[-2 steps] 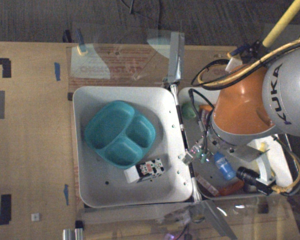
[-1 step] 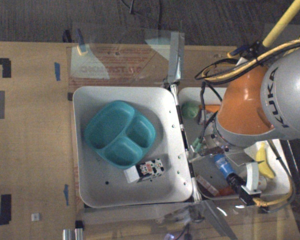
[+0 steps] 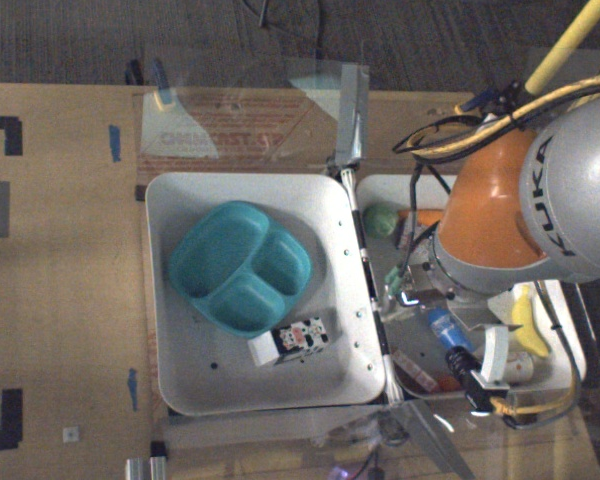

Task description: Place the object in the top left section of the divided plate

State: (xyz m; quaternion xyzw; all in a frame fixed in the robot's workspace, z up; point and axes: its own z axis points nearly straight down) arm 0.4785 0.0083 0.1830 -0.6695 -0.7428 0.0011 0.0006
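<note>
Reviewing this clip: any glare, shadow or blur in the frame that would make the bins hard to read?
Camera view: light is even and the teal divided plastic plate in the left white bin is sharp; the clear plastic sheet above it reflects faint glare; the grey and orange arm covers and shades much of the right white bin, where small items look soft and hard to identify.

Reaching in from the right, grey arm (image 3: 570, 183) bending down over the right side of the scene, orange band (image 3: 485, 213) showing just above the wrist. Wrist pointing straight down, hiding the gripper beneath its own bulk. Yellow and black cables (image 3: 480, 118) looping along the far side of the arm.
</note>
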